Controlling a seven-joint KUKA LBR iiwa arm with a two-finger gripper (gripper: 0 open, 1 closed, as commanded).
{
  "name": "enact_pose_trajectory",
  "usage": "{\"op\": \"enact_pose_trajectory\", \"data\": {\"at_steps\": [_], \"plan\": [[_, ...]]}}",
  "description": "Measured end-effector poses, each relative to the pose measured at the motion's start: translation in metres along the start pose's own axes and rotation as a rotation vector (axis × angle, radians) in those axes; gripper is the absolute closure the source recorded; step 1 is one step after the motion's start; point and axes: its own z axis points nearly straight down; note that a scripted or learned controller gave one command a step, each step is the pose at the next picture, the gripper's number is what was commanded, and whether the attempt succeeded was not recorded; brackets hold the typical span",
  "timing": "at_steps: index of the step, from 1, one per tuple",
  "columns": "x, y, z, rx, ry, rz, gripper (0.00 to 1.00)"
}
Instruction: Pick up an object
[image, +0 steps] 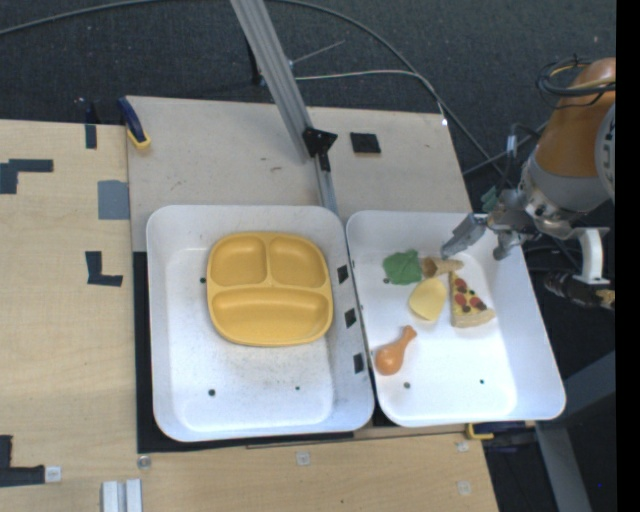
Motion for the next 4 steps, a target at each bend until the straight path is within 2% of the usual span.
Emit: {"op": "enact_pose_trajectory", "data": {"at_steps": [1, 2, 3, 4], "plan": [[-0.001, 0.009, 0.055, 0.000, 0.000, -0.001, 0.00], [0.004, 0.014, 0.114, -0.009, -0.004, -0.003, 0.00], [0.005, 0.016, 0.100, -0.013, -0.004, -0.004, 1.00], [0.013, 0.014, 0.054, -0.007, 0.001, -0.002, 1.00]]}}
